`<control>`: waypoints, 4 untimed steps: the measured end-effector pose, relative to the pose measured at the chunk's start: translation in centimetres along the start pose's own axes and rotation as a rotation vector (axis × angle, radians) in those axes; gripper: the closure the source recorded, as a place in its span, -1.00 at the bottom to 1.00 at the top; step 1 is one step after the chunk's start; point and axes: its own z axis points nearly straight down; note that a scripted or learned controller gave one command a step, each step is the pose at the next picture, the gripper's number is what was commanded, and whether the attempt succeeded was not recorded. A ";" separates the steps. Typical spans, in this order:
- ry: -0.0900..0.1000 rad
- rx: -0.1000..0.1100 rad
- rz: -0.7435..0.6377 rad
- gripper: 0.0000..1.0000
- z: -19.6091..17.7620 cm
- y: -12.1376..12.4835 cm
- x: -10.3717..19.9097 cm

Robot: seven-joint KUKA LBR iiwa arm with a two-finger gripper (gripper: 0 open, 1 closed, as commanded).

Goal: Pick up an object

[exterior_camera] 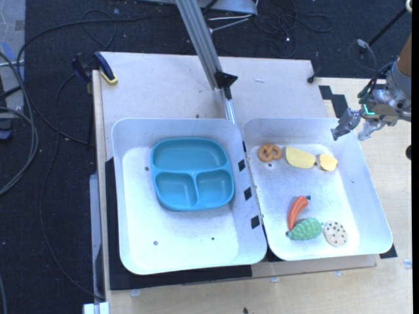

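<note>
Currently the gripper [353, 125] hovers over the upper right rim of the right bin [370, 195], fingers spread apart, nothing between them. The arm comes in from the right edge.

Right bin contents:
- pretzel [269, 152] at upper left
- yellow piece [300, 157] just right of the pretzel
- smaller yellow-orange piece [327, 163] just beside that one, touching or nearly so
- orange carrot [297, 209] lower middle, tilted, its lower end meeting the green bunch of grapes [305, 229]
- speckled cookie [335, 233] just right of the grapes

All of them lie loose on the bin floor, well apart from the gripper. The closest is the smaller yellow-orange piece.

The left bin [131, 195] holds a blue three-compartment tray [193, 173], lying flat.
</note>
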 end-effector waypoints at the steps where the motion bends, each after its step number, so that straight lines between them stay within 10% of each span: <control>1: -0.001 -0.003 -0.001 -1.00 -0.1 0.1 0.0; 4: 0.000 0.001 0.000 -1.00 15.6 -0.3 1.1</control>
